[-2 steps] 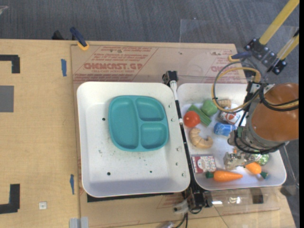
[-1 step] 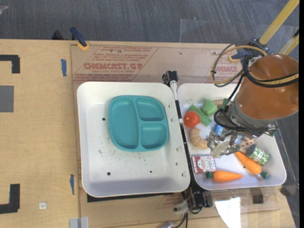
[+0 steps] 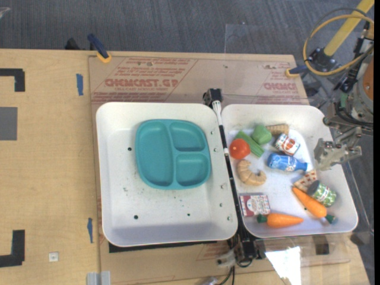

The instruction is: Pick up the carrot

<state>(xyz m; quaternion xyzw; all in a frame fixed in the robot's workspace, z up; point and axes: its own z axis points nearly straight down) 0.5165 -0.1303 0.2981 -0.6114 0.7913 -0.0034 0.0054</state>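
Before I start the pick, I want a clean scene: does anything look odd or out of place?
Nothing is spilled or broken. One catch: there are two orange toy carrots in the right white bin, close together near its front edge, so the target is ambiguous. The teal divided plate sits squarely in the left white bin.

Wooden bench — brown cardboard sheet flat on it, two white bins side by side.

Just beside the right bin's outer rim, the gripper is a pale grey metal block with angular finger parts. Above it the wrist is a dull silvery assembly of plates, with an orange patch at the frame edge.
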